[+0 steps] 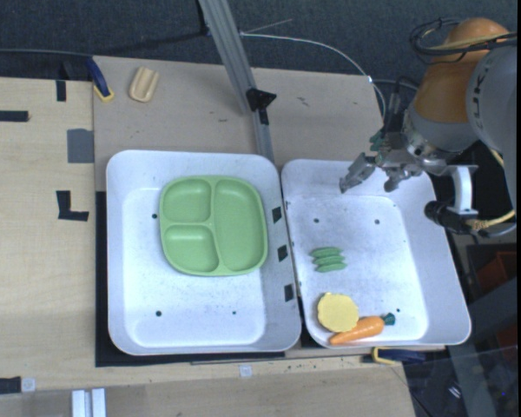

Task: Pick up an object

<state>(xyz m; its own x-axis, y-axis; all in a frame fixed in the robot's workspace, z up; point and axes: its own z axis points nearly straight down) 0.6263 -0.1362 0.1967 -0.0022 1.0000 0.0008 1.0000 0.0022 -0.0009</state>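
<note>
The right bin (417,259) holds a green ridged piece (327,259) near its middle, a yellow round piece (337,312) at the front, and an orange carrot (361,328) lying against the front wall. My gripper (371,176) hangs over the bin's far edge, well behind these objects. Its two fingers are spread apart with nothing between them.
The left bin (130,259) holds a green divided plate (214,225). A slanted metal pole (234,55) rises behind the bins. A small tan block (143,84) and a blue-yellow item (100,78) lie on the bench at the back left.
</note>
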